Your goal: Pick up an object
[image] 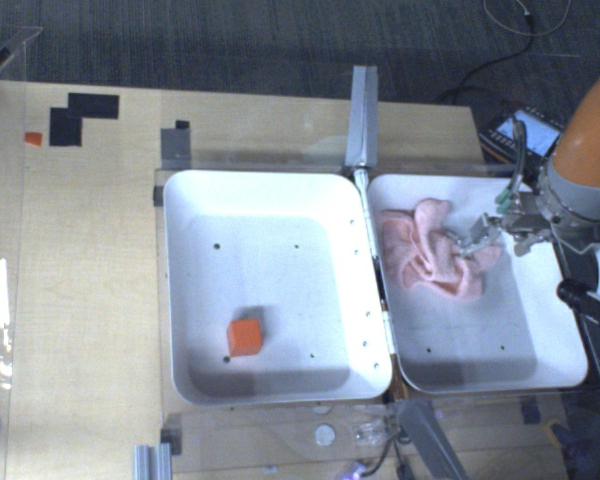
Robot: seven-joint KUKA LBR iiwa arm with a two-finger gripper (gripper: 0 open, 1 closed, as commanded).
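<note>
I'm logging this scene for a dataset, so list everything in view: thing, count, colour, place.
bins: two, white, side by side on the bench
block: one, orange, lower part of the left bin
cloth: one, pink, crumpled, upper part of the right bin
black shapes: stuck on the bench, upper left
small square: one, orange, beside them
arm: one, grey and orange, right edge
end effector: one, at the cloth's right side

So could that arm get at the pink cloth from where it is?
Probably yes. The tool is already low in the right bin, at the pink cloth's right edge, and nothing lies between them. The orange block sits away in the left bin.
</note>
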